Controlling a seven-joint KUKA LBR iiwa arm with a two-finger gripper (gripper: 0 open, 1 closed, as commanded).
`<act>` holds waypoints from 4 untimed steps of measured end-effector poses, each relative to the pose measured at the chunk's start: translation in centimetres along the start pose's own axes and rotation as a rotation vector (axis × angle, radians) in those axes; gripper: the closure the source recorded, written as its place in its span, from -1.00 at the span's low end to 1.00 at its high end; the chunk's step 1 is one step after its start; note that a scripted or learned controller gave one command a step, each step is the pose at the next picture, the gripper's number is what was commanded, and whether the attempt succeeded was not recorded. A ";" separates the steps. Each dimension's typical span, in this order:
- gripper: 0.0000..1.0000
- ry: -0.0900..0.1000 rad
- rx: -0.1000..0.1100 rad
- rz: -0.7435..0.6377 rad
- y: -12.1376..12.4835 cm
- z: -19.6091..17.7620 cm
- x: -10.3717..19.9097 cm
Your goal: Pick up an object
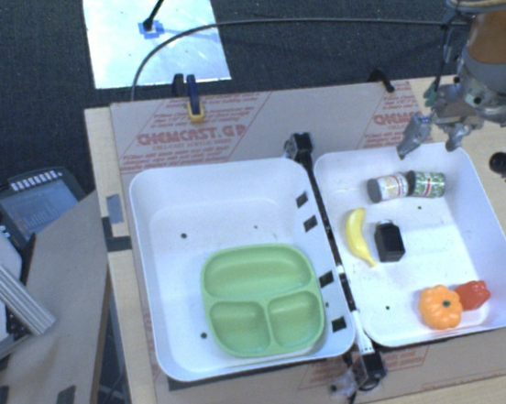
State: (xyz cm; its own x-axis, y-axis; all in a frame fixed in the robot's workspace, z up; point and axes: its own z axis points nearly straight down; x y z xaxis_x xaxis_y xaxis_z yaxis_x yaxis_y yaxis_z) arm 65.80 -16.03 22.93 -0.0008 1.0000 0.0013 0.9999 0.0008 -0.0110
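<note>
Green tray point(262, 299) in the left bin point(165, 199) is the biggest thing: stiff plastic, light, prob too flat to grab except by the rim. Right bin point(485, 212) has the rest. Jar point(406, 186) lying on its side, hard, slick, will roll, so pinch across the body. Banana point(358, 235) looks light, grab mid-curve. Black block point(389, 241) is boxy, easiest imo. Small pumpkin point(441, 307) is round, touching a red pepper point(473, 293). Hand point(437, 135) hovers spread wide over the bin's far edge, holding nothing.

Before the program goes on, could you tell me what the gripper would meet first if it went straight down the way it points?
Probably the right white bin's far rim or floor; the gripper, fingers open, looks beyond the lying shaker jar, though depth is unclear.
</note>
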 end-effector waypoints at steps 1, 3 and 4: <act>-1.00 -0.002 -0.013 -0.002 0.2 -0.9 0.0; -1.00 -0.001 -0.010 -0.002 -0.2 10.5 1.0; -1.00 -0.007 -0.024 -0.001 0.3 11.9 0.7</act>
State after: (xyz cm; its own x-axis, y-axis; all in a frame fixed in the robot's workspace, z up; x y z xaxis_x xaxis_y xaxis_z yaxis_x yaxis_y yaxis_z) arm 65.92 -15.28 10.99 -0.0016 1.0000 -0.0053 0.9999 0.0017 0.0127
